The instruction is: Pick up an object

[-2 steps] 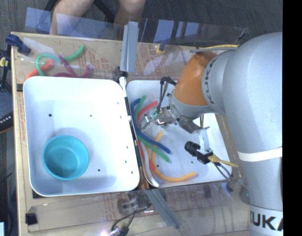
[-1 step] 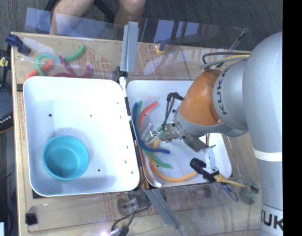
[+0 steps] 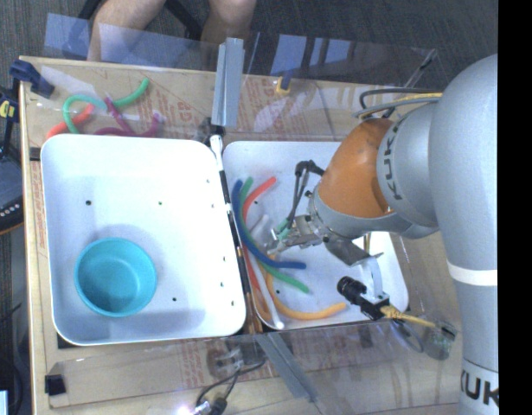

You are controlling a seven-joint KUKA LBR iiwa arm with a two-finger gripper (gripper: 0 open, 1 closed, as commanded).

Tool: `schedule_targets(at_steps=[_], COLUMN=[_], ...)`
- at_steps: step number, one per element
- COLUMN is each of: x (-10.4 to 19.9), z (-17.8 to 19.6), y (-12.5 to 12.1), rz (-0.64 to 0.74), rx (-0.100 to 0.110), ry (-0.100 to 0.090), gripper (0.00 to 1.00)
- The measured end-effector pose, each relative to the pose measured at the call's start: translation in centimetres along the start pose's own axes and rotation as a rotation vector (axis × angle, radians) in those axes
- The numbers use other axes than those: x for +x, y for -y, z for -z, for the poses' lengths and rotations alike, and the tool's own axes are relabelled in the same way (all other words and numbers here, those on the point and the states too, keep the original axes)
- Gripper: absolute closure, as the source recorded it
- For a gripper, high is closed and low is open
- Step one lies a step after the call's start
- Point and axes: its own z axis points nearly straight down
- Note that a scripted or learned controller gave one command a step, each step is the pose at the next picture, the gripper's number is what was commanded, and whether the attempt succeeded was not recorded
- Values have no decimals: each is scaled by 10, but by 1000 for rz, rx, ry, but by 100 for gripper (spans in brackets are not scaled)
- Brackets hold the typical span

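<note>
My gripper (image 3: 281,234) is low in the right bin (image 3: 274,156), over a tangle of bendy strips. A blue strip (image 3: 248,223) runs down the bin's left side and under the gripper. A red strip (image 3: 259,190) curves behind it, a green strip (image 3: 285,280) lies just in front, and an orange-yellow strip (image 3: 309,312) curls along the near wall. The gripper's tip sits among the blue and green strips; whether it grips any of them is hidden.
A teal bowl (image 3: 116,276) stands in the near left corner of the left bin (image 3: 127,180). Several green, pink and orange strips (image 3: 105,112) lie on the bench behind that bin. The arm's orange and grey body (image 3: 395,188) overhangs the right bin's right half.
</note>
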Motion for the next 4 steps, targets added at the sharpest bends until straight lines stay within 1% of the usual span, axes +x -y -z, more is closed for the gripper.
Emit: schedule_targets(at_steps=[1,2,3,4], x=[-2,-1,-1,16], z=[1,10,10,-12], y=[0,-1,-1,42], rz=[-2,5,7,64], rx=[-2,0,0,10], ry=[3,3,4,6], gripper=[0,100,0,0])
